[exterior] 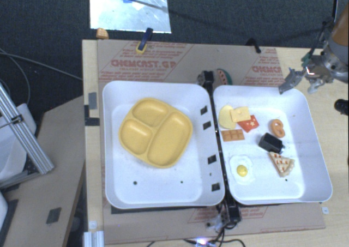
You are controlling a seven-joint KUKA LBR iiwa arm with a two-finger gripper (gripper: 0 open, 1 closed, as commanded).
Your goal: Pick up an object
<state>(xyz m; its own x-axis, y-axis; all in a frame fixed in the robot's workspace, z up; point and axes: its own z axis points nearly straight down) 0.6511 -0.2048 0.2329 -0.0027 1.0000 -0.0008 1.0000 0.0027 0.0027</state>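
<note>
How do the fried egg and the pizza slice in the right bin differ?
The fried egg is a rounded white shape with a yellow yolk; the pizza slice is a tan triangle with red spots. The egg lies nearer the divider between the bins, the slice nearer the outer side. Both are toy food, lying flat in the right bin.

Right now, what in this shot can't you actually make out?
- Gripper, camera view: small and blurred, above the right bin's far rim; grip state unreadable.
- Arm: cut off by the right edge.
- Black block: too small to identify.
- Cheese pieces: overlapping, hiding edges.
</note>
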